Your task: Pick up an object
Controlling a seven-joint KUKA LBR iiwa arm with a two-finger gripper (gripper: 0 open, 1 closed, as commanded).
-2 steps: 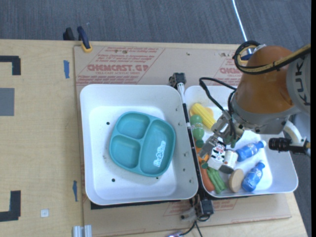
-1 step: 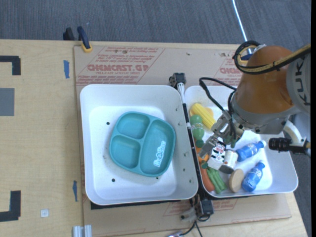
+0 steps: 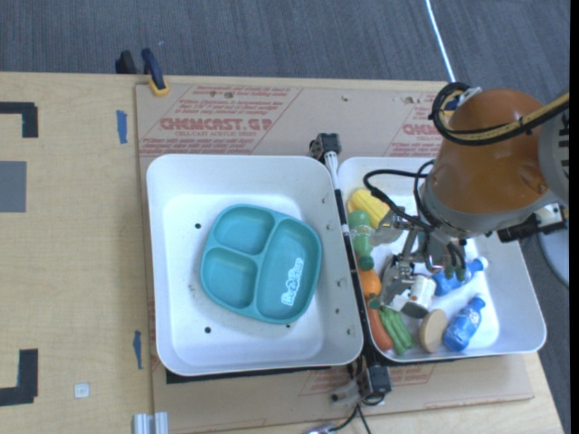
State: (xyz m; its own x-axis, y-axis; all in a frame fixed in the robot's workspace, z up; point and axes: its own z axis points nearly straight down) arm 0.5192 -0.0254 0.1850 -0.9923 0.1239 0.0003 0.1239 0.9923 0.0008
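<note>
the arm [image 3: 507, 165] ends in a broad, rounded orange band with a dull sheen, and a pale grey shell shows at its right side. black cables [image 3: 466, 120] loop over the top of the band, and another thin black one curves off its left side. below it sits the gripper [image 3: 412, 269], a cluster of dark and silver metal parts.

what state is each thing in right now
tray: flat in the left bin, right way up, compartments bare
blue bottle: lying on its side in the right bin
corn: lying by the divider
carrot: lying by the divider
gripper: low over the right bin's pile
</note>
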